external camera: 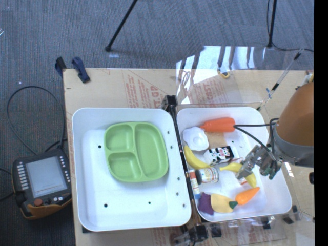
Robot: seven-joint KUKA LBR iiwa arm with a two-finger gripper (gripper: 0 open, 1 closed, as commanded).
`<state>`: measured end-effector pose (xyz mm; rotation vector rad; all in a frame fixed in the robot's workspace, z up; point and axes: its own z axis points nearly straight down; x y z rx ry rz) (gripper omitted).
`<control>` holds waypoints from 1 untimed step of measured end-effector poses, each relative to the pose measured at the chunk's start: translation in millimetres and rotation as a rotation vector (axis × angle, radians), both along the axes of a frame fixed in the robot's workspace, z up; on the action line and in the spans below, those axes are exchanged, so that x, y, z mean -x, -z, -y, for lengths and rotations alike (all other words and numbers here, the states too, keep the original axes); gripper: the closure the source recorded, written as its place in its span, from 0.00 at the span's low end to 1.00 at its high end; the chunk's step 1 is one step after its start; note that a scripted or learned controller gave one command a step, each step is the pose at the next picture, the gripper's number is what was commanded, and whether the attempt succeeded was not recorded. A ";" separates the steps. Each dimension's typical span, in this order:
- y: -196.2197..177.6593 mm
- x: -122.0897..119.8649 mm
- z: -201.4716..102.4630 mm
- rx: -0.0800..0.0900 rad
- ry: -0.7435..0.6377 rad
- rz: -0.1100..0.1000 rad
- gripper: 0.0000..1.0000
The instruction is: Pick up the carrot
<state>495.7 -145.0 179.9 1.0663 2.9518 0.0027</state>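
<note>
The carrot (pixel 247 195) is small and orange with a green top. It lies tilted near the front right of the right bin (pixel 277 199), beside a yellow and purple toy (pixel 215 202). My gripper (pixel 259 166) hovers just above and behind the carrot, apart from it. It is open, with nothing held between its fingers. A yellow banana-like piece (pixel 240 168) lies partly under it. A longer orange-red toy (pixel 218 125) rests at the back of the same bin.
The right bin also holds a white egg-shaped toy (pixel 196 137), a yellow banana (pixel 193 159), a black and white carton (pixel 221 154) and a small jar (pixel 206 176). A green divided plate (pixel 136 151) sits in the left bin (pixel 87 188).
</note>
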 end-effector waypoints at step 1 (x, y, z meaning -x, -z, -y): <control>89.2 -16.0 26.1 -0.004 0.510 0.008 1.00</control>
